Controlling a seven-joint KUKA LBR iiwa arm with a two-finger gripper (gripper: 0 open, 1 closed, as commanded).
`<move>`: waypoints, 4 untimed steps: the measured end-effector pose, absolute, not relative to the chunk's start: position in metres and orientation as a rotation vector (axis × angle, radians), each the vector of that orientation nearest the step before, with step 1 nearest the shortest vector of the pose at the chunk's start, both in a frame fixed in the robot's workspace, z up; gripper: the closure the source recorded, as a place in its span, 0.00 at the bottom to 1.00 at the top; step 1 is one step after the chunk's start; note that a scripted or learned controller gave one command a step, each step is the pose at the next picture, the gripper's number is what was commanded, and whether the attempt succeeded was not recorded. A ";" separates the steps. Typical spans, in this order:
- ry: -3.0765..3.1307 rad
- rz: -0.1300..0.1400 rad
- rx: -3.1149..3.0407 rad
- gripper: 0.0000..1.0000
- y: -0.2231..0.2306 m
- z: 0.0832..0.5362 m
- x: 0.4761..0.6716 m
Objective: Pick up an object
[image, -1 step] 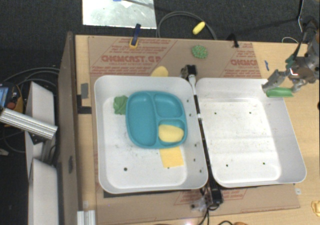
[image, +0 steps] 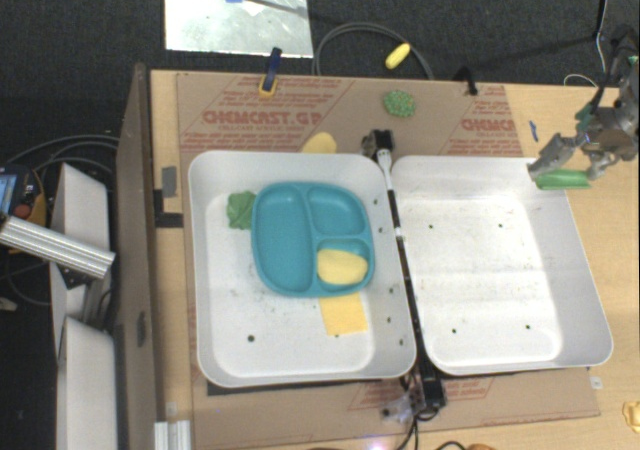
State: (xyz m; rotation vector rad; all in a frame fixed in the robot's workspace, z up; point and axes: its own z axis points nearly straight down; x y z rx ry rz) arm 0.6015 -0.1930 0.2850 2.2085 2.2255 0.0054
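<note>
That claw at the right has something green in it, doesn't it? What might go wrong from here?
The claw sits at the far corner of the right bin, with a green object at its tips.

1. Whether the green object is really pinched is unclear; it may slip and fall.
2. It hangs over the bin's rim, so a drop could land on the bench outside.
3. Most other items lie in the left bin, a long reach away.

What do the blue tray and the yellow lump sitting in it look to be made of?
Blue tray: likely moulded plastic, with an even teal colour, a smooth matte look and rounded compartment walls. Yellow lump: probably a soft plastic or rubber toy food, with a uniform colour, a rounded shape and a faint sheen; too small to be sure.
</note>
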 end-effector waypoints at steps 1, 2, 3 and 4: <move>2.226 0.002 2.213 1.00 -0.185 0.270 0.612; 2.224 -0.002 2.222 1.00 -0.169 0.245 0.579; 2.233 0.003 2.212 1.00 -0.113 0.231 0.589; 2.238 -0.003 2.216 1.00 -0.046 0.181 0.542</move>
